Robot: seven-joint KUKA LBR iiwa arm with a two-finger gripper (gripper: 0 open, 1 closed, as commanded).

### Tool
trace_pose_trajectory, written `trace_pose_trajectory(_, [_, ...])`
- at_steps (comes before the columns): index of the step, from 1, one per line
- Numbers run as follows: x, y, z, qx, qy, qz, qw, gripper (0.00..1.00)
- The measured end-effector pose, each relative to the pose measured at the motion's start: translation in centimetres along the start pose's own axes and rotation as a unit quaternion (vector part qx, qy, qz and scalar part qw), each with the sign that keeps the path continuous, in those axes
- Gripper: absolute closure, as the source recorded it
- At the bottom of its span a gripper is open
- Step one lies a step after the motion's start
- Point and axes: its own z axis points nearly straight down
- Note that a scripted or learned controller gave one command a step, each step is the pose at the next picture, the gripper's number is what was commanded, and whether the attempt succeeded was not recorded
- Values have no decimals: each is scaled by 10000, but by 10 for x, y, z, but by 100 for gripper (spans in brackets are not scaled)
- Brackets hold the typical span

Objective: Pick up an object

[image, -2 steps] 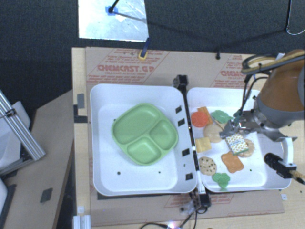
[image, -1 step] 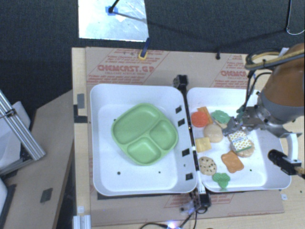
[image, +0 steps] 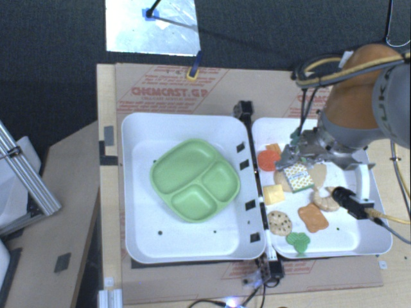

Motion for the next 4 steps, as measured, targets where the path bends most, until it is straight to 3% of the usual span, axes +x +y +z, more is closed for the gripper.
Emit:
trace_pose_trajectory(2, [87,59,-19,-4,8,-3,10000,100])
trace_pose_trajectory(3, [94,74,2,8,-6,18,10000,100])
trace_pose_trajectory(4, [90,67,-14,5,-3,38,10000,100])
